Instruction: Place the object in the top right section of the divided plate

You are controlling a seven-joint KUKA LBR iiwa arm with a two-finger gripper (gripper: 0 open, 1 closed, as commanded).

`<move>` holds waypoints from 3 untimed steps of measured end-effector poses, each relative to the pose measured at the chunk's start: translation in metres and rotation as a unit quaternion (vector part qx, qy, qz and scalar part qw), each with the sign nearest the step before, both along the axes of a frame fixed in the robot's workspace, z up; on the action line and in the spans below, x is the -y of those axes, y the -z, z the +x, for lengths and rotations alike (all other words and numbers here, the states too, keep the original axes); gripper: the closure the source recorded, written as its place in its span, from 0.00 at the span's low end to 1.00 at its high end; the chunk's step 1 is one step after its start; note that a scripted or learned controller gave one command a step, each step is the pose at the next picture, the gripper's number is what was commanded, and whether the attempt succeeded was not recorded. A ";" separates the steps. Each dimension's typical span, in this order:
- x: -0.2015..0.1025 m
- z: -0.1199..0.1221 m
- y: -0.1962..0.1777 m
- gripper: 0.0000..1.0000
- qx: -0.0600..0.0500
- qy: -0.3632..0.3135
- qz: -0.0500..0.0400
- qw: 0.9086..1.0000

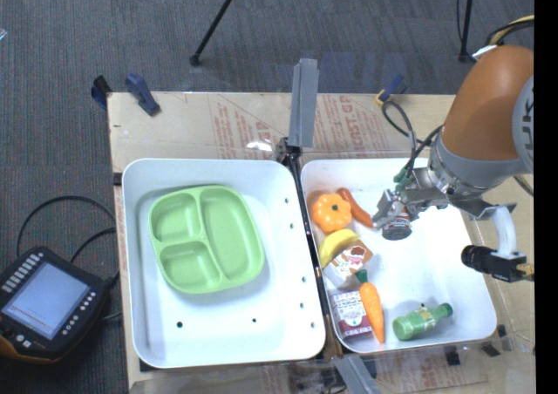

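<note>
Claw (394,220): over the right bin (453,296), beside pumpkin (330,211); I cannot tell its opening or any hold. Divided plate (207,237): left bin (218,340), bare. My risk: crowded toys, wrong pick or glancing miss.

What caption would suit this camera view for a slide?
Gripper hovers over right bin of toy food; green divided plate waits in left bin.

1. You have two white bins (139,209).
2. One green divided plate (207,237).
3. Two carrots (372,309), one pumpkin (330,211), one banana (336,244).
4. One green bottle (421,321).
</note>
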State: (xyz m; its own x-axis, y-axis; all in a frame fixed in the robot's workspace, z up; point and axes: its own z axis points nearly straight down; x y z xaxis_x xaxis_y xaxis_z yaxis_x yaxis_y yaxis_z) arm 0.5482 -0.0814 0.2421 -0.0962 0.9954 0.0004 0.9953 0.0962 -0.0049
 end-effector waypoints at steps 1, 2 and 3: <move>0.097 -0.050 -0.106 1.00 0.001 0.042 0.000 0.999; 0.130 -0.062 -0.194 1.00 0.001 0.162 -0.001 0.987; 0.127 -0.060 -0.202 1.00 -0.001 0.157 -0.001 0.988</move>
State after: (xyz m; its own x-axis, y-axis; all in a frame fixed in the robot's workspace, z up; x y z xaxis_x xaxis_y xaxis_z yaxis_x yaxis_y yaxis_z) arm 0.4886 -0.2086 0.4439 0.2176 0.9760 -0.0018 0.9760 -0.2176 -0.0074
